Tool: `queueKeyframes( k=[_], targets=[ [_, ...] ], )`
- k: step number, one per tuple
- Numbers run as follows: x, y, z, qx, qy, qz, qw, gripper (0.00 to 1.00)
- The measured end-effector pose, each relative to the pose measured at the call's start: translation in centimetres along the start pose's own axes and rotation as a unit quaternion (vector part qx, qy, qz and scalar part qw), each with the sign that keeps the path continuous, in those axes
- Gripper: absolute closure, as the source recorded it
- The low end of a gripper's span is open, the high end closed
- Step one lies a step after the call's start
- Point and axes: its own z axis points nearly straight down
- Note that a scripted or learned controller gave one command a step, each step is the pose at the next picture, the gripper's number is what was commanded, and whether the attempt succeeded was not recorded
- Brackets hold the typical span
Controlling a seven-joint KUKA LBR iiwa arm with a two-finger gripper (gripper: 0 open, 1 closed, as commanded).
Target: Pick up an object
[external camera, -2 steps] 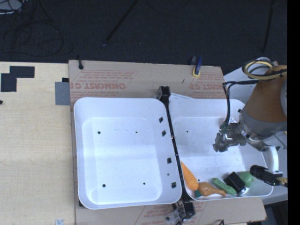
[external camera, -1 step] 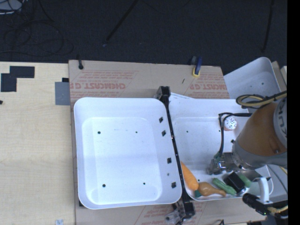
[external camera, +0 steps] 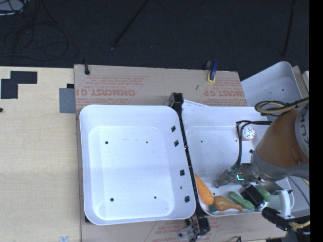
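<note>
- My gripper (external camera: pixel 222 177) sits low over the near part of the right bin (external camera: pixel 212 130), tip pointing left; my arm comes in from the right.
- Jaw state: cannot tell, since the tip is small and blurred. Nothing shows held in it.
- Candidates to pick are all clustered in the near edge of the right bin:
  - an orange carrot-shaped piece (external camera: pixel 203 188) lying along the left wall
  - a tan lumpy piece (external camera: pixel 222 202) just right of it, looks touching
  - a green piece (external camera: pixel 241 200) right of the tan one, partly under my wrist
- The left bin (external camera: pixel 131 165) holds no target, so I ignore it.
- Closest to my tip is the orange piece, just near-left of it. Apart or in contact, I can't say.
- Step in hand, as I judge it: approach and line up, no grasp made yet.
- To do it well:
  - turn the jaws across the orange piece's narrow width, not along its length
  - come straight down on its thicker middle
  - keep clear of the bin wall on the left so a jaw doesn't land on the rim
- Risk: the pieces are crowded, so a closing jaw may shove the tan piece or pinch two at once. The tapered orange shape may squirt out.
- Fallback guess: the tan piece, which is rounder but sits tight against the near wall.
</note>
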Motion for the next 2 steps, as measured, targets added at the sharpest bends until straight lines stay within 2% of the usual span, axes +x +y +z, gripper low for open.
queueKeyframes(
  k=[1, 2],
  targets=[
    [5.4, 0.3, -12.3, -0.005, 0.001, -0.004, 1.0, 0.0],
    [-2.2, -0.3, -3.5, 0.005, -0.001, 0.002, 1.0, 0.0]
  ],
)
